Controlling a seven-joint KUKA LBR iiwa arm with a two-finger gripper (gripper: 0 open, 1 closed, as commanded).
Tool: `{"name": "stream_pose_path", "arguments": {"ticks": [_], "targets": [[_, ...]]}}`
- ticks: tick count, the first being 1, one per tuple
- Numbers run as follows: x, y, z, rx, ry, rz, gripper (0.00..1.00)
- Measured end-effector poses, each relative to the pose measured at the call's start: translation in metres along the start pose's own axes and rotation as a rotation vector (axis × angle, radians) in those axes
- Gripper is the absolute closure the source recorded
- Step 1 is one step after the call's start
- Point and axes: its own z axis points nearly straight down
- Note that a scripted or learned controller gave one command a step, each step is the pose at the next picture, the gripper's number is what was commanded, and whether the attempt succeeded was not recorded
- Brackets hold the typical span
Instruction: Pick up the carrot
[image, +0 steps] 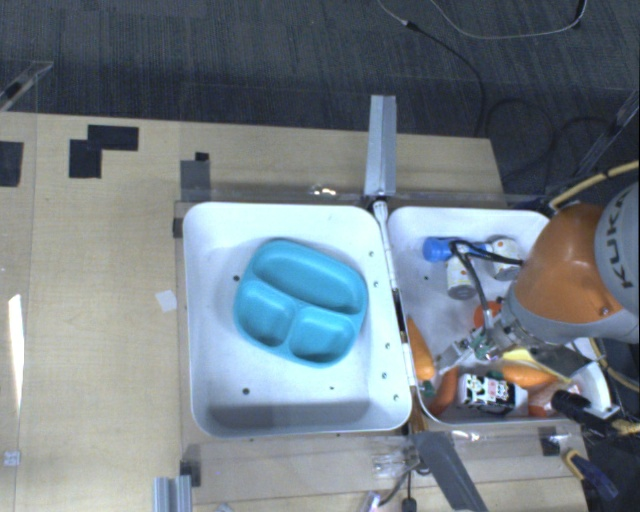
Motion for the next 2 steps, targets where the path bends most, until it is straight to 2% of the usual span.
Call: {"name": "stream_pose_path", "arguments": {"ticks": [1, 2], "targets": [[0.000, 0.003, -0.011, -0.007, -0.002, -0.001, 1.00], [-0.014, 0.007, 0.015, -0.008, -0.002, -0.451, 1.00]]}}
